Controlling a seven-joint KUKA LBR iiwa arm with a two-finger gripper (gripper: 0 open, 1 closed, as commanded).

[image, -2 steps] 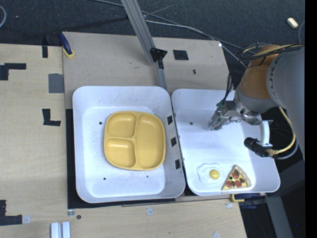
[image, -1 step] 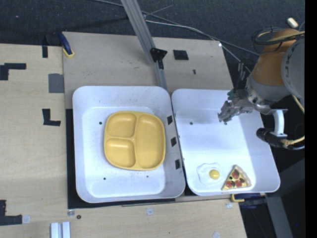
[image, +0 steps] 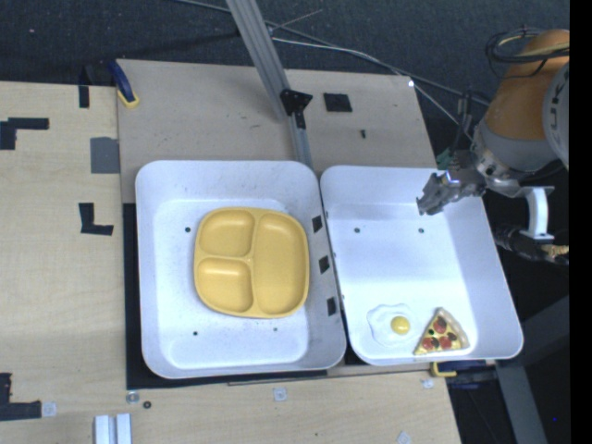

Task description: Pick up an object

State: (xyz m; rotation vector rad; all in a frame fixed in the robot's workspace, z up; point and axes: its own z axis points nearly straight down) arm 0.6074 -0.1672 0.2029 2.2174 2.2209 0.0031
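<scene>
The gripper (image: 433,197) hangs over the right bin's (image: 481,248) far edge; whether it is wide or narrow I cannot tell. The egg (image: 392,324) and pizza (image: 442,332) lie at the near edge: probably light, flat, stiff toys, best pinched across their edges.

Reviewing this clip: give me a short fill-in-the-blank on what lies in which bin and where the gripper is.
1. The yellow divided plate lies in the ____ bin.
2. Next to the fried egg in the right bin lies a slice of ____.
3. The gripper hangs over the right bin's ____ edge.

Missing words: left; pizza; far
</scene>
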